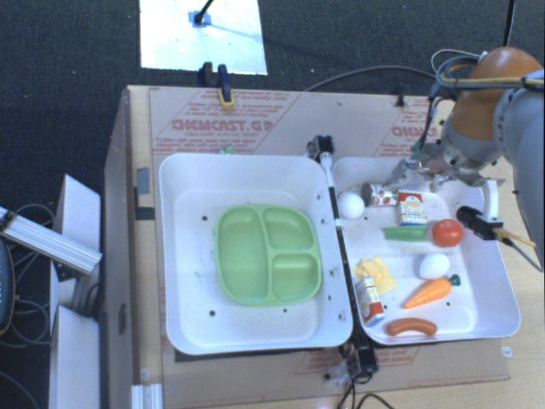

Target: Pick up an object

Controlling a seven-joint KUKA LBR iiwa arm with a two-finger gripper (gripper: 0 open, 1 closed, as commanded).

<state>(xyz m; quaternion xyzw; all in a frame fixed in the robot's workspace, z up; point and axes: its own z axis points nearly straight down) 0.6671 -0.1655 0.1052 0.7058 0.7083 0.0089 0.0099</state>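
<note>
Below, we see a bench (255, 113) on dark carpet, bearing two bins. Our gripper (423, 170) hovers over the right bin (490, 267), just above the carton (412, 207). We cannot tell its grip.

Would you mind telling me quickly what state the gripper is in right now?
Gripper: cannot be told; it sits over the far edge of the right bin.
</note>
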